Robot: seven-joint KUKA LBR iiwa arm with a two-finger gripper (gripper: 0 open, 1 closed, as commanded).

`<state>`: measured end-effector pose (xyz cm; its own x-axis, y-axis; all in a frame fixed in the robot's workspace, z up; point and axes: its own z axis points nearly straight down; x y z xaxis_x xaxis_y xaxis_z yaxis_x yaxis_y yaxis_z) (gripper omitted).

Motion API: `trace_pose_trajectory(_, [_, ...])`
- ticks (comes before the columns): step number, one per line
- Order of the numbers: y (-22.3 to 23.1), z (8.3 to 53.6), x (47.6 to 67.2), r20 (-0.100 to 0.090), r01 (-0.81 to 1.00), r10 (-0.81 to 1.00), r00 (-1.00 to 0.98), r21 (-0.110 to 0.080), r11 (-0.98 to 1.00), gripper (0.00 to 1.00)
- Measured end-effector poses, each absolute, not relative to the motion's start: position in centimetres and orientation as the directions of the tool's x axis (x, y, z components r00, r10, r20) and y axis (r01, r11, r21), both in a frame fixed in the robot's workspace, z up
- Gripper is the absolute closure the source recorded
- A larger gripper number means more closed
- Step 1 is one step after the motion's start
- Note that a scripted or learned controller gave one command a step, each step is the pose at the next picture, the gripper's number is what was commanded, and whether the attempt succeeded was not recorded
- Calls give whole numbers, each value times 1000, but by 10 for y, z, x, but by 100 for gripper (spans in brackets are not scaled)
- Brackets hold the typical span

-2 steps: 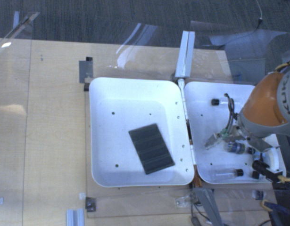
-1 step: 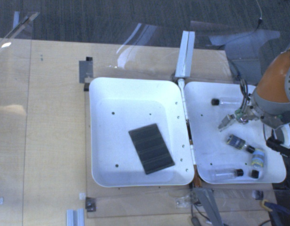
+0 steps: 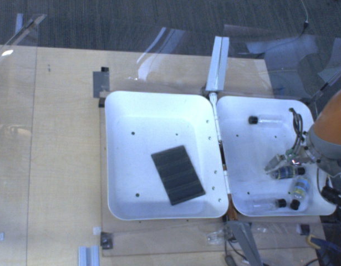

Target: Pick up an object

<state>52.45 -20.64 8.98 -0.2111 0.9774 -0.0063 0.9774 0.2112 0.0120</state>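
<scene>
My gripper (image 3: 281, 166) is low in the right bin (image 3: 237, 148), over its right-hand middle, with the orange-banded arm (image 3: 331, 126) coming in from the right. Directly under its tip lies a small dark and clear item (image 3: 283, 174), too blurred to make out any hold on it. A clear tube with a black cap (image 3: 264, 120) lies at the back of this bin. Another clear tube with a black end (image 3: 267, 204) lies along the front wall. A small clear bottle (image 3: 299, 190) and a black cap (image 3: 295, 205) sit near the front right.
The left bin (image 3: 120, 148) holds a flat dark grey ribbed rectangle (image 3: 178, 174), lying at a slant near its front. A metal bar (image 3: 217, 65) stands behind the seam between the bins. Cables and brackets (image 3: 242, 243) sit below the right bin.
</scene>
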Motion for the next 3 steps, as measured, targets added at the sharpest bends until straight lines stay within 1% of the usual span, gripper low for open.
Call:
trace_pose_trajectory(1, [-199,103,531,0,975,975,-220,26,220,100])
trace_pose_trajectory(2, [-117,214,526,-2,979,979,-204,8,204,100])
trace_pose_trajectory(3, [-58,208,618,-2,950,951,-311,6,311,100])
